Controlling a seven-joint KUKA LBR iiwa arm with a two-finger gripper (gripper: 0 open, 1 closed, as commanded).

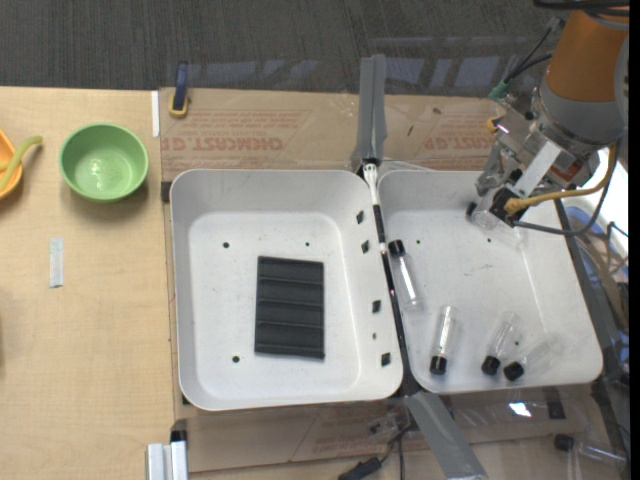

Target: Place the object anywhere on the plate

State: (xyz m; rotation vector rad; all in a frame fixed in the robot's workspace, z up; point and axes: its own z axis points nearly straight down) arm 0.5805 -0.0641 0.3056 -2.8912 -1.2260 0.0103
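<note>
Gripper (492,211) at far side of right bin (560,268); grip state unclear. Tubes (440,339) lie near edge; dark plate (291,307) in left bin (200,268). Best to descend centred over one tube, clear of neighbours.

A single fixed camera looked down on the bench at a slant, from above and in front of it. It stood far enough back to take in both shallow white plastic bins (270,193) side by side, the brown cardboard sheet (270,133) beneath them, and the pale wooden tabletop (80,368) at the left. Grey carpet (250,18) filled the top edge. The grey, orange-banded arm (585,58) entered at the upper right.
</note>
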